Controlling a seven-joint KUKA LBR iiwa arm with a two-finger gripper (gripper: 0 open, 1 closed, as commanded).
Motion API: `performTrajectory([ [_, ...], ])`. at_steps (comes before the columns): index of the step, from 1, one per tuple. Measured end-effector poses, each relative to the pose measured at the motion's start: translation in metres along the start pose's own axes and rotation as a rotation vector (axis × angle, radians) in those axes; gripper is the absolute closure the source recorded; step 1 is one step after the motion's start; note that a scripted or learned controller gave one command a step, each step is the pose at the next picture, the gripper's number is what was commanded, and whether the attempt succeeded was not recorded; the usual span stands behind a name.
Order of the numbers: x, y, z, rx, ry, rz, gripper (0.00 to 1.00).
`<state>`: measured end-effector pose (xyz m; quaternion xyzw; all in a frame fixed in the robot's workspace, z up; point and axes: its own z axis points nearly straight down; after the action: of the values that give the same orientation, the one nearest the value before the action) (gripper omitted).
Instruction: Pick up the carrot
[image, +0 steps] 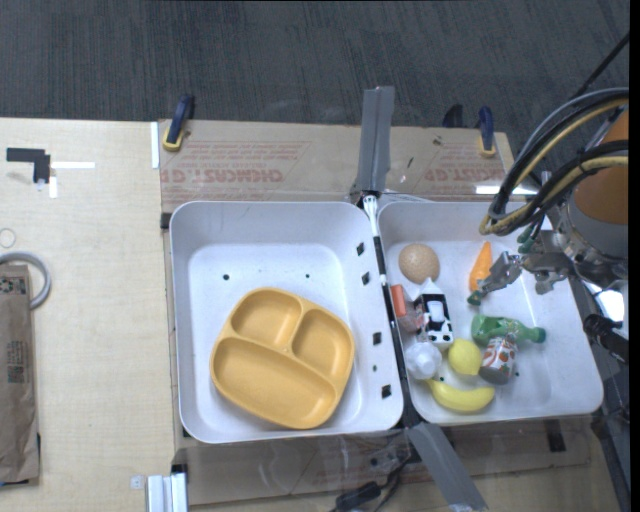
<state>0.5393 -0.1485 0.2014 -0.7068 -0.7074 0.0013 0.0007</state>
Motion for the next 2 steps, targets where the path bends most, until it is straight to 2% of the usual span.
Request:
performTrajectory([
  [1, -0.021, 0.044, 0.049, -0.001, -0.001, 0.026, 0.00],
  [2, -0.057, 0.074, 0.110, -0.002, 0.001, -0.026, 0.00],
])
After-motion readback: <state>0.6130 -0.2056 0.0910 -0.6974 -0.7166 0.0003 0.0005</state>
